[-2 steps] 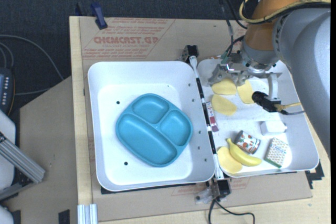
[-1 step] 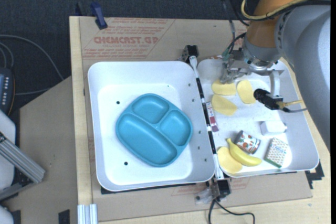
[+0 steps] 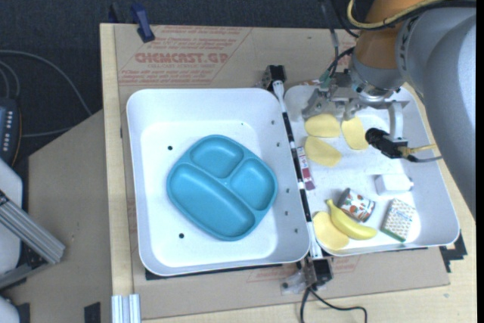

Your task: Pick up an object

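Camera view: gripper (image 3: 338, 111) low in right bin (image 3: 439, 185) over yellow chips (image 3: 324, 125); can't tell if open or holding anything. Blue tray (image 3: 220, 186) in left bin (image 3: 144, 163).

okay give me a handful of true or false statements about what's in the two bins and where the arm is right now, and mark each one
1. A blue divided plate lies in the left bin. True.
2. The banana is in the left bin. False: it lies in the right bin, near the front edge.
3. The end effector is over the back part of the right bin. True.
4. The arm reaches over the blue plate. False: it stays above the right bin, beside some pale yellow pieces.
5. A small white block lies in the right bin. True.
6. The blue plate has one single compartment. False: it is split into three.
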You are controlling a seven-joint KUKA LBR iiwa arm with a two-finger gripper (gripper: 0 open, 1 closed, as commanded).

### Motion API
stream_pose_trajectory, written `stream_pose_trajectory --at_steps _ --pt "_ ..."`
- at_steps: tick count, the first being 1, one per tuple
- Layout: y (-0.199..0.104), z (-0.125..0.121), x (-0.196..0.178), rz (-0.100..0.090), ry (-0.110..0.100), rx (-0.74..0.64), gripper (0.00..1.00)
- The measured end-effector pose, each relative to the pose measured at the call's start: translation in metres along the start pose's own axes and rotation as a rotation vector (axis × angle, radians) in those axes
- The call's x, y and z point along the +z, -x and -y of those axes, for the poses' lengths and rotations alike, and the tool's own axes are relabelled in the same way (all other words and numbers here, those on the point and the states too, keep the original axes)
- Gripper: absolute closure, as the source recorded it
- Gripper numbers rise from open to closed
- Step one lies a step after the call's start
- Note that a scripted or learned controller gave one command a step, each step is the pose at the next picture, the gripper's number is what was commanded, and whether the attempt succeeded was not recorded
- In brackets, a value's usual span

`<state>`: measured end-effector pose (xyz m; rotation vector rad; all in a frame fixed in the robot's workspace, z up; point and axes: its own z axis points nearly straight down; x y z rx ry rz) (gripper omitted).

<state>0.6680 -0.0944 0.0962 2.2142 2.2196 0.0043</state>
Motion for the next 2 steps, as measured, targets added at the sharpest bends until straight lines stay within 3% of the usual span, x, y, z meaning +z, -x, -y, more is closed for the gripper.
stream_pose_trajectory --at_steps 1,2 --pt "0.007 0.025 0.011 -0.003 -0.008 0.003 0.0" --pt "0.001 0.091 0.011 -0.004 -0.008 0.003 0.0"
